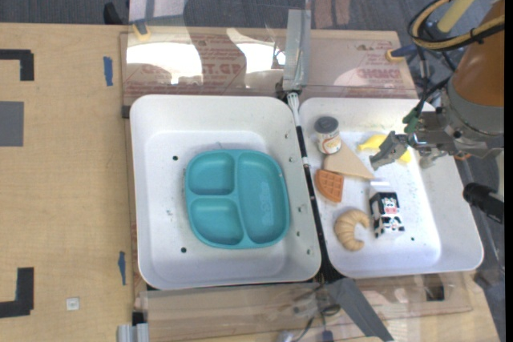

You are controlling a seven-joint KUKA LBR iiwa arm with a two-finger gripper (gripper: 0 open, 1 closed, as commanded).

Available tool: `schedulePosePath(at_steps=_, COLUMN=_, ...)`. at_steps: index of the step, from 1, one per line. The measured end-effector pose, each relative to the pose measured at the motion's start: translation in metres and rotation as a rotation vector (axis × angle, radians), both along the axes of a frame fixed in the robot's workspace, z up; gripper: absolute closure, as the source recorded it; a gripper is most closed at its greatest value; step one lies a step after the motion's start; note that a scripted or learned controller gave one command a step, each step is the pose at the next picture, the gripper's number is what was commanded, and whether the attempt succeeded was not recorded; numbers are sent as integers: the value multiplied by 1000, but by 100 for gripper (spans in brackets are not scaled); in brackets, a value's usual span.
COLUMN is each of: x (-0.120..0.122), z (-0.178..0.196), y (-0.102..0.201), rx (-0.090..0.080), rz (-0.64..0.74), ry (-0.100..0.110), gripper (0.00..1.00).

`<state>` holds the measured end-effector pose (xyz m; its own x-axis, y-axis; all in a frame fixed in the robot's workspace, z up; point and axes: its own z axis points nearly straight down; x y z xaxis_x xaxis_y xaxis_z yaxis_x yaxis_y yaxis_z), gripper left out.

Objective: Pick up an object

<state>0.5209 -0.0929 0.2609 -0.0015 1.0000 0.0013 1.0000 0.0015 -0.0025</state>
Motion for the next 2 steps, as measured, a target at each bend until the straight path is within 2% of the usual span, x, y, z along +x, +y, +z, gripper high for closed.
schedulePosePath(at_steps=1, x=22, z=-148, y=-13, rx=1, rz=-2, ry=10, gripper=0)
schedulePosePath(at_steps=2, x=-40, z=-173, y=-57, rx=-4, rz=-4, ry=-7, gripper=0)
